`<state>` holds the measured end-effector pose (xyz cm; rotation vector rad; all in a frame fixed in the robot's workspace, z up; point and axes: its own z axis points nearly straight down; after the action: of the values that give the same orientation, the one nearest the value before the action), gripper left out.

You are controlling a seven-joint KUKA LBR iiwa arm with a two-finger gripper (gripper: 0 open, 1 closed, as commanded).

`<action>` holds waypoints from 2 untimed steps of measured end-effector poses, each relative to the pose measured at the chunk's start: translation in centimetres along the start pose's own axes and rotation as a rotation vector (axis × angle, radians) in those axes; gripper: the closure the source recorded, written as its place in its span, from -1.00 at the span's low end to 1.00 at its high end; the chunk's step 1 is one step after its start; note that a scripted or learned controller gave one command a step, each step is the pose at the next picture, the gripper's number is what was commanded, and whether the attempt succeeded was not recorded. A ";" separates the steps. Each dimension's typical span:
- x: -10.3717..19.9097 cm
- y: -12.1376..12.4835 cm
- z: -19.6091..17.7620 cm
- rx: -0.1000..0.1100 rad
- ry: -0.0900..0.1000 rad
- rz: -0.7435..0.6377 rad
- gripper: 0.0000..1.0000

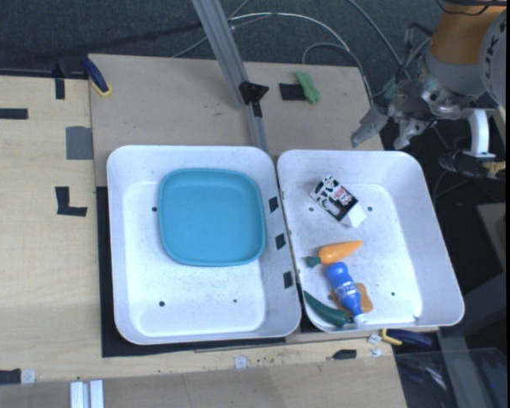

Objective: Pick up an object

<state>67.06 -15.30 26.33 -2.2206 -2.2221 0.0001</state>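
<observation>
Two-finger claw (381, 136) hangs over the bench just past the far edge of the right bin (433, 228), near that bin's far-right corner, above bare bench top and not over the bin floor. Jaws look spread, one finger (365, 131) angled down toward the bin's far rim, nothing between them. Grey wrist with the orange band (459, 28) sits up at the bench's far-right corner. All candidate pick objects are in the right bin, well apart from the claw. Black-and-white box (336, 199) is closest, lying flat in the far-left part of the bin floor. Orange carrot-shaped piece (341, 250) lies near the bin's middle, pointing toward the right wall. Blue bottle (343, 285) lies on its side just beside the carrot, on the near side; whether they touch is hard to tell. The bottle's lower end rests over a flat orange-brown item (362, 296). Dark green curved piece (321, 310) hugs the near-left corner of the bin, next to the bottle. Left bin (127, 253) holds a blue square plate (211, 217), flat, toward its far wall. On the bench beyond the bins: small green block (307, 87) near the far edge, slanted metal bar (228, 45), blue-yellow clip (97, 76) at the far-left corner, loose cables (323, 25).
</observation>
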 end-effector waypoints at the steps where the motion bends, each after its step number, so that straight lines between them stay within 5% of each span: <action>1: 1.1 0.0 5.1 0.004 0.001 0.000 -1.00; 2: 1.2 0.0 11.5 0.006 0.001 0.000 -1.00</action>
<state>67.08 -14.06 14.82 -2.2173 -2.2186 0.0060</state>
